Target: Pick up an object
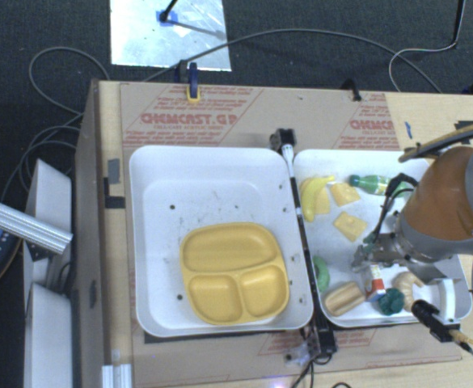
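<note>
Small objects in the right bin (454, 301), among them a tan roll (343, 297) and teal lump (391, 301) at its near side, gripper (371, 259) just above them, its grasp we cannot tell, yellow tray (234, 272) in the left bin (163, 217).

Glossy yellow plastic tray (234, 280); matt cardboard bench (244, 111).

Yellow divided tray (234, 281) in white bin (159, 217); teal toy (391, 301).
</note>
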`<state>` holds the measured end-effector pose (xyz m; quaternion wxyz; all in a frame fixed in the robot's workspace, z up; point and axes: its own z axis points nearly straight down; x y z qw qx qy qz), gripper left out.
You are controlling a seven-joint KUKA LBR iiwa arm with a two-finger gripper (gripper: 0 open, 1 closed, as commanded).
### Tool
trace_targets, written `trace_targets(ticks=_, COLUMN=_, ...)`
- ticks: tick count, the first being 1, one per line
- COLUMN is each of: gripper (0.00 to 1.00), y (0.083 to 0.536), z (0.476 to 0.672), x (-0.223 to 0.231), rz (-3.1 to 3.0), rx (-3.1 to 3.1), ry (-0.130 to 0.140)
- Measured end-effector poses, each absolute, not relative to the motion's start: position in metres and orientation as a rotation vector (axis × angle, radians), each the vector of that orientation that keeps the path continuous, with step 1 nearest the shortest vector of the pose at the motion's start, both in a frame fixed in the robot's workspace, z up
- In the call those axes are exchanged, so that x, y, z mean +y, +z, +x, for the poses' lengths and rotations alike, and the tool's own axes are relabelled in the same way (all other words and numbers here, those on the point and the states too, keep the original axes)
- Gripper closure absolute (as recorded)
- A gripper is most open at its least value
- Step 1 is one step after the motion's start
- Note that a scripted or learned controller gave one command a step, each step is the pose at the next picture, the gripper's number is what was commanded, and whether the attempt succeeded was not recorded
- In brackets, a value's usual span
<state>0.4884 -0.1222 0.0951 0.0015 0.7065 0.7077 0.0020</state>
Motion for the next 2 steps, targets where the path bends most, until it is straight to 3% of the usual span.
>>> trace_targets(ticks=1, gripper=1.0, y=0.172, z=0.554, x=-0.163, rz=2.215, rx=2.221, ry=0.003)
trace_targets(ticks=2, gripper=1.0, y=0.216, z=0.599, x=-0.099, rz=2.215, rx=2.225, ry=0.005)
